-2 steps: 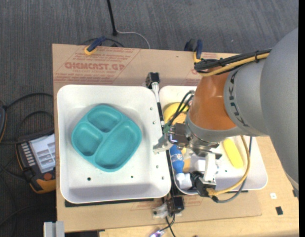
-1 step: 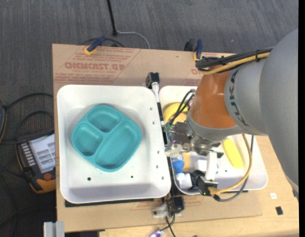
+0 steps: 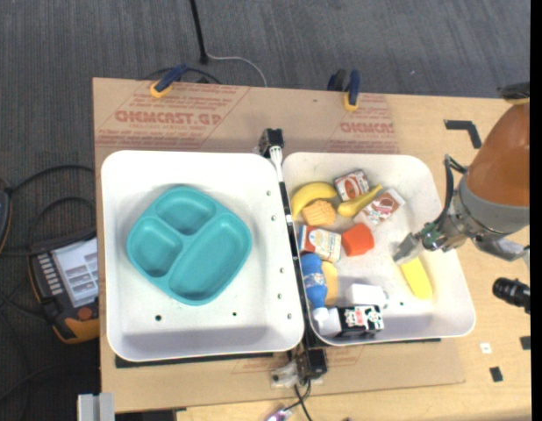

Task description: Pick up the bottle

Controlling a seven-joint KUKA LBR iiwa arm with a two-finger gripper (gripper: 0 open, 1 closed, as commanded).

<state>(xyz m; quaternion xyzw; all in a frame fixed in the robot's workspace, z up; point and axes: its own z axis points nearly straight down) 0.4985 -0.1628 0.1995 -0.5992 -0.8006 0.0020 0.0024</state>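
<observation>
The bottle (image 3: 312, 278) is blue with a pale label and lies along the left wall of the right bin (image 3: 446, 318), its white cap end pointing toward the front. My gripper (image 3: 413, 246) hangs over the right part of that bin, just above a yellow block (image 3: 417, 278). It is well to the right of the bottle and apart from it. Nothing of the bottle is between the gripper and the bin floor.
Around the bottle lie a banana (image 3: 308, 193), an orange-red cube (image 3: 359, 240), small red and white cartons (image 3: 352, 184) and a black and white box (image 3: 363, 319). The left bin (image 3: 122, 323) holds a teal divided plate (image 3: 190, 244). Clamps (image 3: 350, 90) hold the board's far edge.
</observation>
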